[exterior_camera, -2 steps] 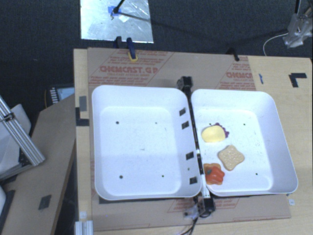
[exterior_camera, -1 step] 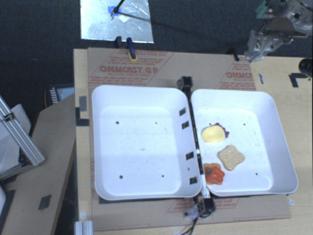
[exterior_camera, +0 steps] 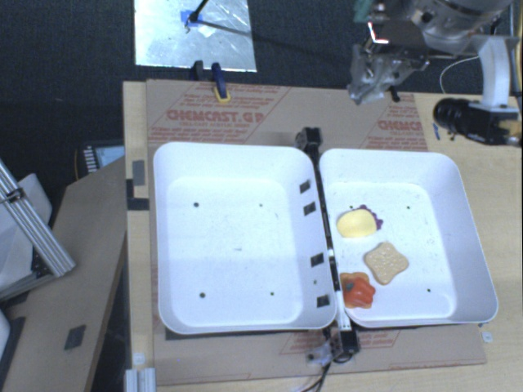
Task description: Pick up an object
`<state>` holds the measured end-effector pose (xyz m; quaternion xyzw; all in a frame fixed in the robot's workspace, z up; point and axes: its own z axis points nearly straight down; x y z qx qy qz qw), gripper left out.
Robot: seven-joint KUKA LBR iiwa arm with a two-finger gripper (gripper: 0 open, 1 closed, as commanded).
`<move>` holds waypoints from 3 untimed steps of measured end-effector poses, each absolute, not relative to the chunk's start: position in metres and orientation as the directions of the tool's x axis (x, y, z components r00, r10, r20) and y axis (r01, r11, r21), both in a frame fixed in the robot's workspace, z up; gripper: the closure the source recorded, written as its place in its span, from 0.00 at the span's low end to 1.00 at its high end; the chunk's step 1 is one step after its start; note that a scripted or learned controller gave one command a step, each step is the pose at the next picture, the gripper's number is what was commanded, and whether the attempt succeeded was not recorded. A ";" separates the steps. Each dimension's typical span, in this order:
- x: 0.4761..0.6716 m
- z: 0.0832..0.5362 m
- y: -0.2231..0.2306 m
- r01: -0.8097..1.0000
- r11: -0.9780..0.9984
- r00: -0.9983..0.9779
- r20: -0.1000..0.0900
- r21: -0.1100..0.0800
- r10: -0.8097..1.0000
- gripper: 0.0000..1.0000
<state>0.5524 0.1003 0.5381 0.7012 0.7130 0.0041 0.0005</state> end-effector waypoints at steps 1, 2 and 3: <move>0.601 0.512 0.176 1.000 0.011 -0.011 0.002 0.001 1.000 1.00; 0.570 0.536 0.238 1.000 0.011 -0.011 0.003 0.003 1.000 1.00; 0.532 0.536 0.108 1.000 -0.011 0.011 -0.002 0.004 1.000 1.00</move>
